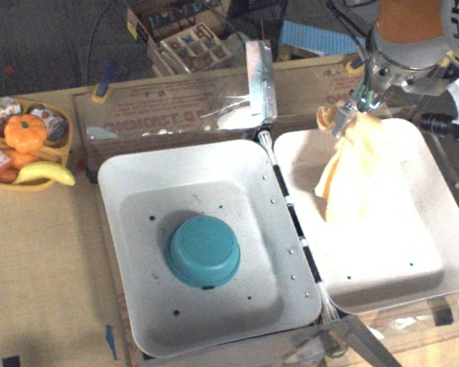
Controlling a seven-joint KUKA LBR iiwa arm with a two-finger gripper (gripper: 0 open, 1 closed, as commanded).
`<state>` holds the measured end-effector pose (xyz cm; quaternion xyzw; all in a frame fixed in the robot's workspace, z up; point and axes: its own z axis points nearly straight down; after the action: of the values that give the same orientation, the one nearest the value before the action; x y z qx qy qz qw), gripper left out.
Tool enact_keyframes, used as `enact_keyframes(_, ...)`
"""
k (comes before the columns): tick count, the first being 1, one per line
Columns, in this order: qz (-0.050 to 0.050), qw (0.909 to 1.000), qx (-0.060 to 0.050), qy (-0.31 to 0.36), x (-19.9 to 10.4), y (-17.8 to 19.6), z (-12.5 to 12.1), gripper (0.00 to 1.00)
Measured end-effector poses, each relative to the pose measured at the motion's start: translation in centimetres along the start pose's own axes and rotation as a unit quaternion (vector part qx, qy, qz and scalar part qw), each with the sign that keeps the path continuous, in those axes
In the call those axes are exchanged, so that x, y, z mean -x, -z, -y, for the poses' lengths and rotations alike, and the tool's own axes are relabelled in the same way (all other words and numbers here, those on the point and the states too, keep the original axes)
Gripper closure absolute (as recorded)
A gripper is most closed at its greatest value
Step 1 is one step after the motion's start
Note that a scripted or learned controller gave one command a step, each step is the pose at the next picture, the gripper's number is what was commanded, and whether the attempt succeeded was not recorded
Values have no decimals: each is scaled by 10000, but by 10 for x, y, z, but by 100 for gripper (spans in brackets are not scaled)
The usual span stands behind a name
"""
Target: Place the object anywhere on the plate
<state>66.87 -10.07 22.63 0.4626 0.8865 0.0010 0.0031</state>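
Note:
A round teal plate (204,250) lies in the middle of the left bin (128,193). My gripper (354,111) is above the back of the right bin (446,257), near its far edge. A pale yellow, limp cloth (348,176) hangs from the gripper's fingers and trails down and to the left over the bin floor. An orange fold shows along the cloth's left edge. The gripper is shut on the cloth's top end. The cloth lies about a plate's width to the right of the plate, beyond the wall between the two bins.
A bowl of toy fruit (12,144) with a banana and a small pumpkin sits on the bench at the far left. A shiny metal post (261,79) stands behind the gap between the bins. Boxes and cables clutter the floor beyond the bench.

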Motion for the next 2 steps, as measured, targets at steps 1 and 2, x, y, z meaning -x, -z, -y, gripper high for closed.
enact_keyframes(1,-18,9804,-5,1971,-40,3,-1,100)
enact_keyframes(2,-17,9218,4,3877,-89,2,-7,100)
